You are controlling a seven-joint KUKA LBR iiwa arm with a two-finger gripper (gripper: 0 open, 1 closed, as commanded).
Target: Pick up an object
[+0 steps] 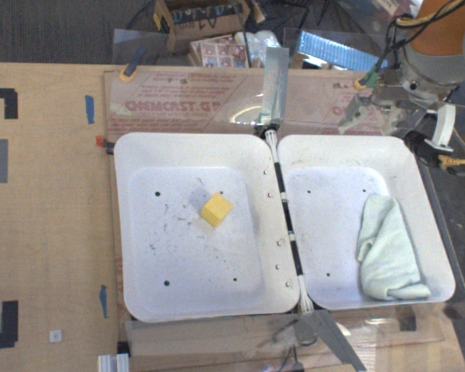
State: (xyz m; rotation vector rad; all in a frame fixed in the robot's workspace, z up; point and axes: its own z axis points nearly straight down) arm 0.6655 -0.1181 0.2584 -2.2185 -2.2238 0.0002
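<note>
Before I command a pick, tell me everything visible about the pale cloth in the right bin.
The cloth is a pale, mint-white towel, soft and terry-like, folded or bunched into a long lump. It lies limp on the floor of the right bin, along the bin's right side, running from mid-bin down toward the near right corner, where its end rounds off against the wall. Nothing else touches it.

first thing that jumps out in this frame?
The yellow block, alone near the middle of the left bin. Next, the pale cloth crumpled against the right side of the right bin. The arm sits at the top right corner, behind the right bin, over neither object.
</note>
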